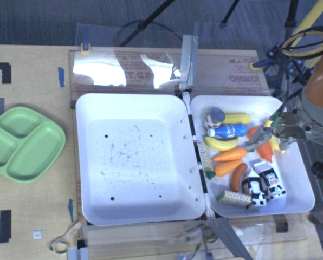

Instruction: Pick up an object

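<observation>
You've got two bins w/ the right bin [305,199] as your landmark. At its near edge sits a black-and-white cow toy [263,187], w/ a patterned strip [237,197] just left of it. Further in, a sausage-like piece [238,176], then two carrots [230,161] lying across the middle. Beyond them: a banana [221,143], a blue bottle [230,130], and a second yellow piece [237,117] near the far wall. The gripper [260,137] hangs over the bin's right-centre, just above an orange object [265,150]; can't tell its finger state, too blurred. Left of that bin is the left bin [91,112]; well left again, a green divided plate [25,143].
</observation>
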Controlling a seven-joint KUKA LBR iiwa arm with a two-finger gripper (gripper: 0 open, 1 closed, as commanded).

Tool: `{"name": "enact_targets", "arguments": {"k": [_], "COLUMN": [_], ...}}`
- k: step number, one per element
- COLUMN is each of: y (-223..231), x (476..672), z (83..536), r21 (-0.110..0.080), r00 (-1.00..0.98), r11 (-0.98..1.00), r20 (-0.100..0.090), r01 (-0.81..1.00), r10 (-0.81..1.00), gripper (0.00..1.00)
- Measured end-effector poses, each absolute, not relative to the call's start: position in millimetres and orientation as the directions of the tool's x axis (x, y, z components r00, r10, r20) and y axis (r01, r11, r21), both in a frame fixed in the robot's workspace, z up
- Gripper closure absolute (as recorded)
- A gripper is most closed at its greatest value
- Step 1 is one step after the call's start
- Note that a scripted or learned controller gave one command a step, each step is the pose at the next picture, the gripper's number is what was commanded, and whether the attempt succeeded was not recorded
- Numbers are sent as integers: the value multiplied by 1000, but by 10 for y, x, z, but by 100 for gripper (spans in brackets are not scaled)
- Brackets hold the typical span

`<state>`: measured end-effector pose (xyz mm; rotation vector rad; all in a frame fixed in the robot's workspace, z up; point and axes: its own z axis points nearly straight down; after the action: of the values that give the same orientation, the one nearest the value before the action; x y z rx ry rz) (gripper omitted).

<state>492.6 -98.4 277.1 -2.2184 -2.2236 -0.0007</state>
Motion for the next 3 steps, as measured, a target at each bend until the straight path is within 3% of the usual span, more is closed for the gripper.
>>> {"name": "enact_targets", "arguments": {"k": [1,2,3], "y": [-1297,-1556,-1554], "x": [4792,5278,5292], "z": [1619,867,976], "r21": [0,7,12], "r00": [-66,-178,-177], "r11": [66,178,177], "r20": [1,-2,-3], "r01": [998,984,984], "r10": [998,984,984], "gripper": [0,0,100]}}
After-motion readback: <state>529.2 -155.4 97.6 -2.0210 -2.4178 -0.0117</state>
